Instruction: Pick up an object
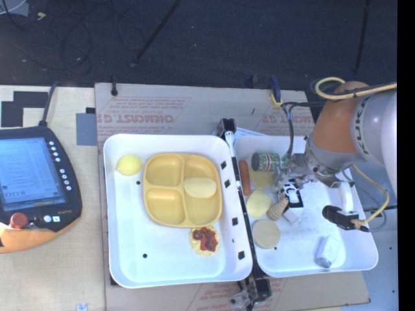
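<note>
The jaws are down inside the bin (363, 254) on the camera's right, near its middle. From where I stand I cannot tell whether they are released or clenched, because the dark and white wrist parts blur together there. The grey arm (379, 131), orange-banded, reaches in from the right.

Just below and left of the jaws lies a tan tapered object (279, 208). It is very close, perhaps touching, but nothing shows it gripped. The same bin also holds:
- a green can (264, 161)
- a reddish sausage shape (244, 177) along the left wall
- a pale yellow round piece (259, 203)
- a tan disc (266, 234)
- a whitish lump (325, 252) toward the front right corner

The other bin (120, 251) holds a yellow divided plate (170, 203) with a pale oval piece (200, 187) in its upper right compartment. A yellow ball (129, 165) and a red-topped toy food (206, 240) lie beside the plate. A teach pendant (32, 180) rests on the counter (78, 264) at far left.

In my judgement the pick is at the reaching or closing stage. Nothing is lifted yet, so a firm grip and the raise remain.
</note>
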`<state>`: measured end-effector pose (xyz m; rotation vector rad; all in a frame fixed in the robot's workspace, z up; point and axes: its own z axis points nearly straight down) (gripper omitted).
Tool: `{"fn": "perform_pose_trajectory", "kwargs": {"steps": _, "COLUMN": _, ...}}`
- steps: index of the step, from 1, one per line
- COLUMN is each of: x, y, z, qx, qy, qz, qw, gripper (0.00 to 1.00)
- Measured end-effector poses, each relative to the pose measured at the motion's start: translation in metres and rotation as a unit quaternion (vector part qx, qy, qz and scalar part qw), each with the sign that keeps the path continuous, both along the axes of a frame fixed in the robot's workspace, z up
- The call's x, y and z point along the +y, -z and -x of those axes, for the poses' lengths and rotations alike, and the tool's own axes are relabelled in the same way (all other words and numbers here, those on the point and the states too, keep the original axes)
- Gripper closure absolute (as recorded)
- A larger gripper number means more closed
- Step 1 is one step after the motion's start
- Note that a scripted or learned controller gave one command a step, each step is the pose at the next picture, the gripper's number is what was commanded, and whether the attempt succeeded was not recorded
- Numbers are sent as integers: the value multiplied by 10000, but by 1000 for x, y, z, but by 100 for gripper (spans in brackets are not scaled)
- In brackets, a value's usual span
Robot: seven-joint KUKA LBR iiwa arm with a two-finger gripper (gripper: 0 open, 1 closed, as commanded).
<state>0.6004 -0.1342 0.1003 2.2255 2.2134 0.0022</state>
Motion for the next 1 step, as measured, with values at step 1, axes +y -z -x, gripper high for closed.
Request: {"fn": "perform_pose_trajectory", "kwargs": {"steps": 1, "x": 78, "y": -93, "z": -7, "qx": -12, "qy": -61, "qz": -17, "qw": 10000, "gripper": 100}}
